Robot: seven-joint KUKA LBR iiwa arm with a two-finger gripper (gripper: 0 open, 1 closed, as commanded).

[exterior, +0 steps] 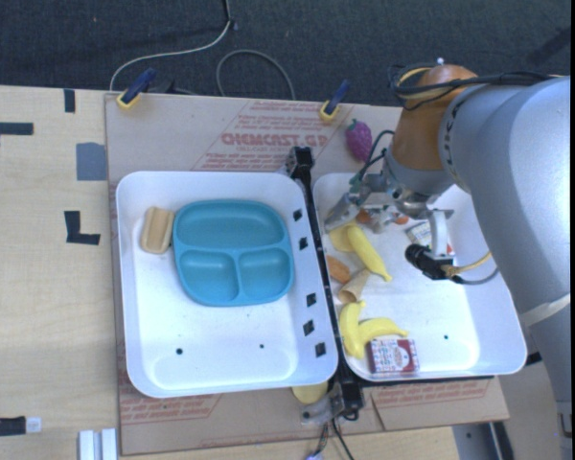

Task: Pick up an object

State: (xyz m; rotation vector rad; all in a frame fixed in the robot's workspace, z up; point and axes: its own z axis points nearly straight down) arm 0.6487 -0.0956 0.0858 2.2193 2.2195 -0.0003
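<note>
Two white bins; gripper (pixel 350 205) low in right bin (pixel 479 338), beside a banana (pixel 367 250). Finger state: cannot tell.

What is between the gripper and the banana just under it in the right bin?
Nothing visible. The gripper hangs at the upper left of the right bin, and the banana lies directly below it in the camera view with only bare bin floor between. The small orange piece lies beyond the banana.
</note>
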